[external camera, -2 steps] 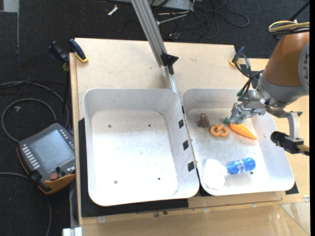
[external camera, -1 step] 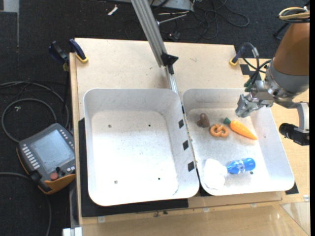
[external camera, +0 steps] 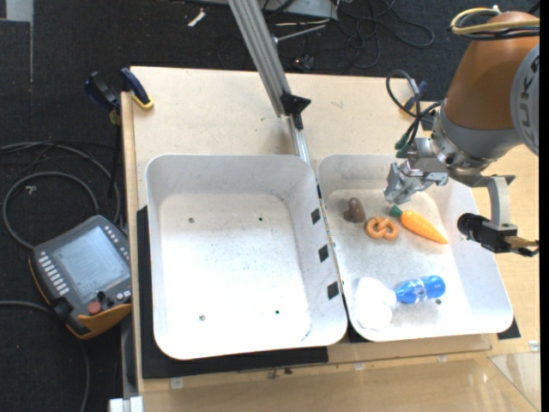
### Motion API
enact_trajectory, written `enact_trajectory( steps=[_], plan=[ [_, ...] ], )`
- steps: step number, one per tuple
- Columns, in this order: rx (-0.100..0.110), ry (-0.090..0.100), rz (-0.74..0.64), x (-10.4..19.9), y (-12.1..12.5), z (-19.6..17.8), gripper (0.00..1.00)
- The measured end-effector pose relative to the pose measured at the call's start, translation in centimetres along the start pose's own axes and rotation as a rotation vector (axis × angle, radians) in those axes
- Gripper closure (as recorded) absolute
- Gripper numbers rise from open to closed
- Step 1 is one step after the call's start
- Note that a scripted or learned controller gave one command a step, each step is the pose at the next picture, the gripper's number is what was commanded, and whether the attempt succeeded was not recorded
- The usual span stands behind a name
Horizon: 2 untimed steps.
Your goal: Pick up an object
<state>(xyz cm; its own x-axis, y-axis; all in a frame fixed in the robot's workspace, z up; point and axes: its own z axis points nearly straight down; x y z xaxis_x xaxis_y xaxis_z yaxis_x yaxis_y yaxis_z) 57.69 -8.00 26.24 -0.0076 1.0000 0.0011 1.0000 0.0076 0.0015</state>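
White cloth (external camera: 373, 303) (beside blue bottle (external camera: 419, 289)); gripper (external camera: 400, 190), grip state unreadable, hovers above carrot (external camera: 424, 227).

Contents of the right bin (external camera: 480, 256), 4 loose items:

Carrot (external camera: 424, 227): orange, tapered, green stub at its upper-left end, lying flat, tip toward the lower right.
Pretzel (external camera: 383, 228): orange-brown, twisted loop, flat, just left of the carrot.
Brown lump (external camera: 354, 209): small, dark brown, rounded, near the pretzel's upper left.
Blue bottle (external camera: 419, 289): on its side, near the bin's front, touching a white crumpled item (external camera: 374, 304) at its left.
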Motion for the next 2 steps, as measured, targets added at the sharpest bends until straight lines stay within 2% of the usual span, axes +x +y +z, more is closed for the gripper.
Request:
enact_trajectory(
  steps=[2],
  plan=[
    [0.004,0.0,0.001,9.1,0.1,1.7,1.0]
  ],
)
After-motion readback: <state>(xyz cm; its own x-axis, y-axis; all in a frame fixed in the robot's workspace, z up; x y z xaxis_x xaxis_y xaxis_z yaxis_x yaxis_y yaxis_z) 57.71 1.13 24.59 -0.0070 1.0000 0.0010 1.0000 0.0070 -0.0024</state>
